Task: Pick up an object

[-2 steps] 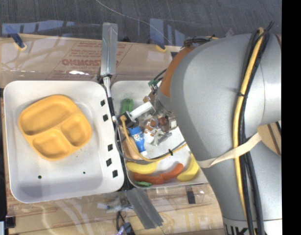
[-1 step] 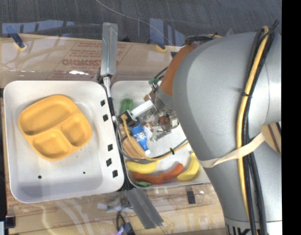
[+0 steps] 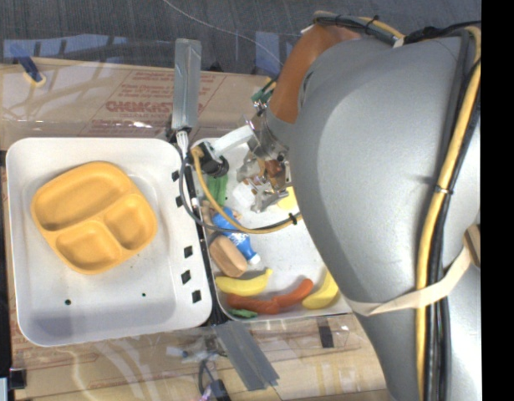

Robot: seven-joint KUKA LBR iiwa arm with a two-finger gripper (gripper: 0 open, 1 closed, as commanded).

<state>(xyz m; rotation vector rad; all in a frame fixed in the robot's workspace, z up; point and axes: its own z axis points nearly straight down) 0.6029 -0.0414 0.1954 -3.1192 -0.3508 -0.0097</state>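
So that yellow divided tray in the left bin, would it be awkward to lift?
Probably. The yellow divided tray looks rigid and light, like moulded plastic. It lies flat and wide, so two fingers would likely need its rim. Its smooth surface might slip.

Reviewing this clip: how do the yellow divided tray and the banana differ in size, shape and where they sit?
The yellow divided tray is broad and flat with three compartments; the banana is a small, slim curve. The tray lies alone in the left bin; the banana lies in the right bin, crowded among other items near its front edge, close to the arm. Both are yellow.
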